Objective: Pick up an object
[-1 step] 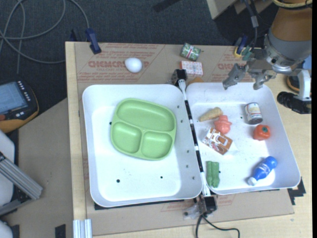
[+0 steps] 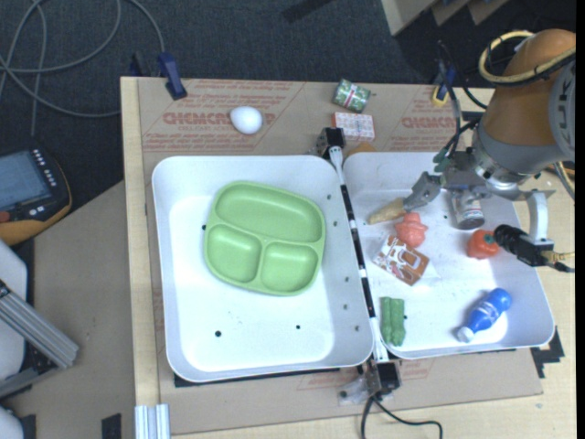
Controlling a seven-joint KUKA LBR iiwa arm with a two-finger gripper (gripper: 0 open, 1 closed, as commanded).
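Green tray (image 2: 265, 238), blue bottle (image 2: 484, 313), white bins (image 2: 183, 318).

I saw the hand (image 2: 437, 183) low in the right bin (image 2: 539, 323), near a wooden-handled tool (image 2: 386, 212) and a pink toy (image 2: 412, 230). Also there: snack packet (image 2: 401, 260), red tomato toy (image 2: 481, 243), blue bottle (image 2: 484, 313), green pod (image 2: 392, 320). Left bin (image 2: 183, 273) held a green divided plate (image 2: 266, 238). A white egg (image 2: 245, 119) sat on the desk (image 2: 146, 135).

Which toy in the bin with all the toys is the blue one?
The blue bottle, lying near the front right corner of the right bin. The other toys there are red, orange, green or brown.
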